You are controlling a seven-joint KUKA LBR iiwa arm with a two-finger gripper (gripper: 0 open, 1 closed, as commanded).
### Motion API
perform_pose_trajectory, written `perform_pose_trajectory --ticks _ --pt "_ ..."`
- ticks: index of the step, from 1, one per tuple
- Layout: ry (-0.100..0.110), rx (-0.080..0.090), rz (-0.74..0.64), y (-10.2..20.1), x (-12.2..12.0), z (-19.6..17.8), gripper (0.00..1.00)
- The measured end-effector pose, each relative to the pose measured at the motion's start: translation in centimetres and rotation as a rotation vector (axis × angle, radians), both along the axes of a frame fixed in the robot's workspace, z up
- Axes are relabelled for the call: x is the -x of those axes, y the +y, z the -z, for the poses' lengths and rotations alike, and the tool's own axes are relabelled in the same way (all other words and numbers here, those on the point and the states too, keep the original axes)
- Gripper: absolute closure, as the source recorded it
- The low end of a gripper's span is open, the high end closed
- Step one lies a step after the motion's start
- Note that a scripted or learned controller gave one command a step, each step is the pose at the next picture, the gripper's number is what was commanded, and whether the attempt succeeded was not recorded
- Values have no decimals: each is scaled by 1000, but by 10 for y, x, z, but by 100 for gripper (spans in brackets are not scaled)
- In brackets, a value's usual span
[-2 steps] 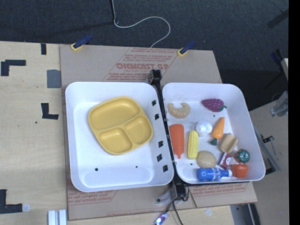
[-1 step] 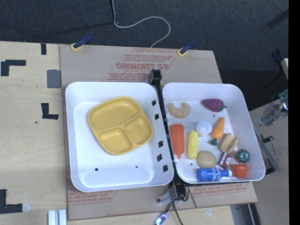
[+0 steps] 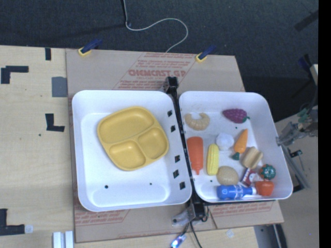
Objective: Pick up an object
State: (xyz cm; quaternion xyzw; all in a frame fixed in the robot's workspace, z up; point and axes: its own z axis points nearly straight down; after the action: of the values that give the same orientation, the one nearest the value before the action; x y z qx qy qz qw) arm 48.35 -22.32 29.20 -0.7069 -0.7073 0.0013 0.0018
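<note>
The right bin (image 3: 265,106) holds several toy foods. A tan croissant (image 3: 197,120) and purple grapes (image 3: 235,115) lie at its far end. A red-orange sausage (image 3: 195,154), a yellow corn cob (image 3: 212,159), a white lump (image 3: 224,140) and an orange carrot (image 3: 240,141) fill the middle. Near the front edge lie a potato (image 3: 227,175), a bread roll (image 3: 252,157), a blue bottle (image 3: 232,192) and a red tomato (image 3: 265,188). The left bin (image 3: 83,138) holds a yellow divided plate (image 3: 133,138).
Both bins rest on a cardboard sheet (image 3: 155,71) held by a yellow clamp (image 3: 90,46) and a blue clamp (image 3: 206,52). A white cable (image 3: 155,26) loops behind them. A metal fixture (image 3: 297,130) stands just right of the right bin.
</note>
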Motion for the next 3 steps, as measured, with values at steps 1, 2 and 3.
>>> perform_pose_trajectory --ticks 1,2,3 --pt "-4 0 -4 39 -1 -20 100" --pt "0 2 3 -3 1 18 100" --pt "-5 0 -4 39 -1 -9 100"
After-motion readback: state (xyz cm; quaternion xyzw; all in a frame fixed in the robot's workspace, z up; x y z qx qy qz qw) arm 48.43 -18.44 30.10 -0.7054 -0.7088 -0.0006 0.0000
